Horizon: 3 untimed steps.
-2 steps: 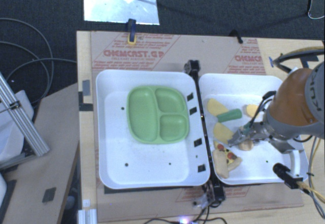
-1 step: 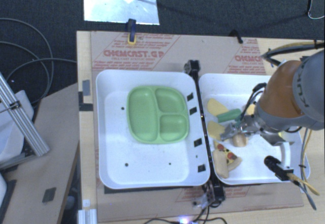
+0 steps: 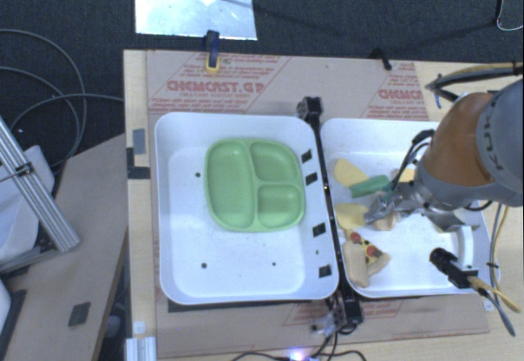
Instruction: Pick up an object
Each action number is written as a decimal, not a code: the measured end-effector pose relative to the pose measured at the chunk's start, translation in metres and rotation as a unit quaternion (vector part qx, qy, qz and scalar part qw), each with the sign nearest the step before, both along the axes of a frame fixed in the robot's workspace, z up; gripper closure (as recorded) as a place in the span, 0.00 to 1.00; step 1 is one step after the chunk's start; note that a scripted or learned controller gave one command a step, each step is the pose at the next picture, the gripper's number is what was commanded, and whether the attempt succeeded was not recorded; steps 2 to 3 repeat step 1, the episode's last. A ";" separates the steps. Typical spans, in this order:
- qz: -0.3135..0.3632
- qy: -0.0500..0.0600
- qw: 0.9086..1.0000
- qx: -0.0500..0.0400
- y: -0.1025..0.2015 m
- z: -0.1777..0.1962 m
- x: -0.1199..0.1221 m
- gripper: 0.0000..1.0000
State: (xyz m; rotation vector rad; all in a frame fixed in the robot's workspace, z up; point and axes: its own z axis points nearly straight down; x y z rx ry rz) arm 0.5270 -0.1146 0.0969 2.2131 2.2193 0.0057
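In the right bin point(image 3: 426, 279) lie several toy foods: a yellow wedge point(image 3: 347, 172), a green block point(image 3: 371, 185), a pale yellow piece point(image 3: 350, 214) and a pizza slice point(image 3: 363, 259) near the front. My gripper point(image 3: 382, 210) is low over the middle of this bin, just right of the pale yellow piece and below the green block. A small beige item point(image 3: 385, 222) sits right at its tip. The metal fingers are small and blurred against the clutter.
The left bin point(image 3: 180, 269) holds a green divided plate point(image 3: 253, 185). A black divider with clips point(image 3: 321, 196) runs between the bins. The arm's orange band point(image 3: 463, 151) hangs over the right bin's right half.
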 end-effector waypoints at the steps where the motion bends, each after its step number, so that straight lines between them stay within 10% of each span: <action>1: 0.007 -0.002 1.000 0.003 0.103 0.093 0.030 1.00; 3: 0.007 -0.002 1.000 0.003 0.103 0.093 0.030 1.00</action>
